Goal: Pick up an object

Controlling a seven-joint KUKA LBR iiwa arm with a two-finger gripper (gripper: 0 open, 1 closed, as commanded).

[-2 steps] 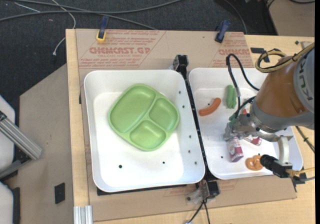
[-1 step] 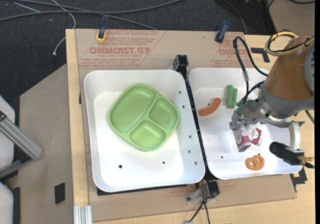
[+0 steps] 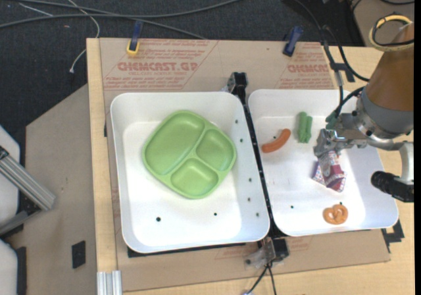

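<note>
Now we see the end effector [image 3: 327, 147] low in the right bin [image 3: 289, 218], touching a purple packet [image 3: 329, 174]. We cannot tell its grip. A green plate [image 3: 189, 153] sits in the left bin [image 3: 145, 221].

Both bins [image 3: 131, 221] are white with small black dots, and the left one carries a light green divided plate [image 3: 189, 153]. In the right bin lie an orange-red sausage [image 3: 276, 141], a darker green stick [image 3: 304, 127], an orange pretzel [image 3: 335, 214] and a purple, white and red packet [image 3: 328, 173]. The arm [image 3: 393, 86] is grey with an orange band, the surface [image 3: 105, 155] is tan board printed in red letters, and two clamps [image 3: 293, 41] on it are blue.
</note>
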